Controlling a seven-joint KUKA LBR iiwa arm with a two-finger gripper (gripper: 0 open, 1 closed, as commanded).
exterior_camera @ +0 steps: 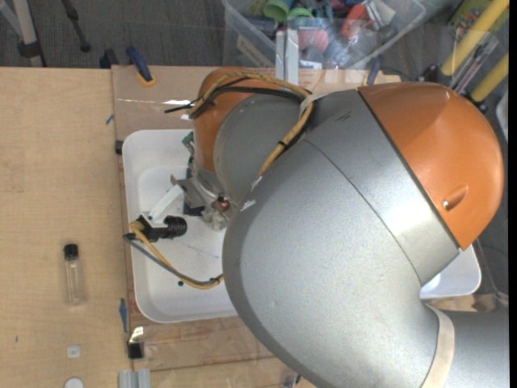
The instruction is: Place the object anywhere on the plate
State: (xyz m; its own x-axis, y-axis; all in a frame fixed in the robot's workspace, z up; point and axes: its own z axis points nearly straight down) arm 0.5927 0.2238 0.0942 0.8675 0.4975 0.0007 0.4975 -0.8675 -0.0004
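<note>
My grey arm with its orange band reaches in from the right and covers most of the bench. The gripper (212, 207) hangs low over the left white bin (153, 297), under the wrist, which hides its tips. A small green thing (187, 141) peeks out beside the wrist at the bin's back edge, and I cannot tell what it is. The bin's bare white floor shows at the left and front. The arm hides the plate and most of the right bin (460, 277).
A clear vial with a black cap (73, 273) lies on the wooden bench left of the bins. A clear box of coloured toys (323, 14) stands behind the bins. A blue clamp (142, 69) sits at the bin's back left corner.
</note>
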